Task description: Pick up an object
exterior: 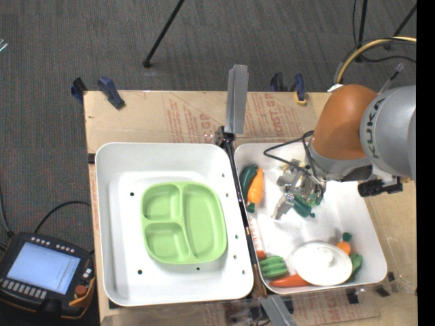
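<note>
**Gripper above the right bin, among toy vegetables**

Grey carpet surrounds a cardboard-topped bench [177, 114] bearing two shallow white bins side by side. Left white bin [109, 182]: holds a light green plastic divided plate [183, 223] with three compartments, lying flat near its centre. Right white bin [370, 223]: holds the loose objects. An orange toy carrot with a green top [254, 185] lies by the bin's left wall, its long axis running roughly from the far side toward the near side, green end farther away. A round white lid-like dish [322, 263] sits at the near right, with a small orange and green piece [346, 244] touching its far right edge. A green ribbed toy vegetable [273, 266] and a second orange carrot [289, 280] lie just beside the dish on its left, the carrot pointing along the near wall. Two-finger gripper [289, 199]: lowered over the middle of the right bin, between the first carrot and the right wall; a small dark green item [306, 208] lies just beside it. Whether the jaws are released or clenched cannot be told.
</note>
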